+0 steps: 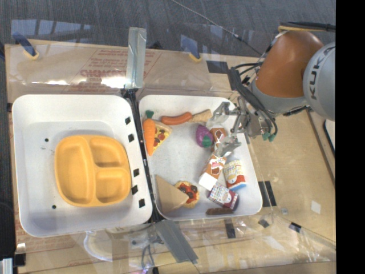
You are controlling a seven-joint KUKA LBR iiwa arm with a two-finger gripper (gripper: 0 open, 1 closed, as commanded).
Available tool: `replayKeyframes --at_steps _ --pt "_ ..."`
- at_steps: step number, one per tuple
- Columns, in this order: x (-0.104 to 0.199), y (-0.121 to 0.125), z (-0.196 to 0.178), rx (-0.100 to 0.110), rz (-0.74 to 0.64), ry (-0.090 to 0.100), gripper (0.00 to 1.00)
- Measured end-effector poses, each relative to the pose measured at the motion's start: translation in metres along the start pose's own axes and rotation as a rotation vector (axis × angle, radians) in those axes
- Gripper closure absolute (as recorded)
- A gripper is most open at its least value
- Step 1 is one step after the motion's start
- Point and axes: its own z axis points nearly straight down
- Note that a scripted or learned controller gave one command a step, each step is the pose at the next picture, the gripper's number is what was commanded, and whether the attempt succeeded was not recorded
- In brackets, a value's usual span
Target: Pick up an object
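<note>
My gripper (223, 129) hangs over the right side of the right bin (251, 201), its two metal fingers spread apart, so it is open. One fingertip (220, 112) is toward the bin's back wall, the other (227, 147) nearer the front. A small red-brown toy (218, 135) lies in the gap below them, partly hidden. I cannot tell whether the fingers touch it. A purple toy (203, 135) sits just to its left. An orange carrot (149, 133), a pizza slice (162, 136) and a sausage (177, 118) lie at the bin's back left.
Several small snack packets (232, 173) and a tan wedge (170, 194) crowd the right bin's front. The left bin (34, 113) holds a yellow divided tray (91, 169). The grey divider (137, 147) runs between the bins.
</note>
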Motion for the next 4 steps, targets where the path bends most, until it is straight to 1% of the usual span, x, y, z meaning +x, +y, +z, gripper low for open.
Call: replayKeyframes --at_steps 1,2,3,4 --pt "0.046 0.003 0.094 -0.002 0.032 0.001 0.0" --pt "-0.004 -0.01 0.058 0.0 0.085 -0.005 0.0" --pt "0.046 0.022 0.102 0.0 0.095 -0.003 0.0" --pt "-0.027 0.012 0.071 0.0 0.142 -0.007 0.0"
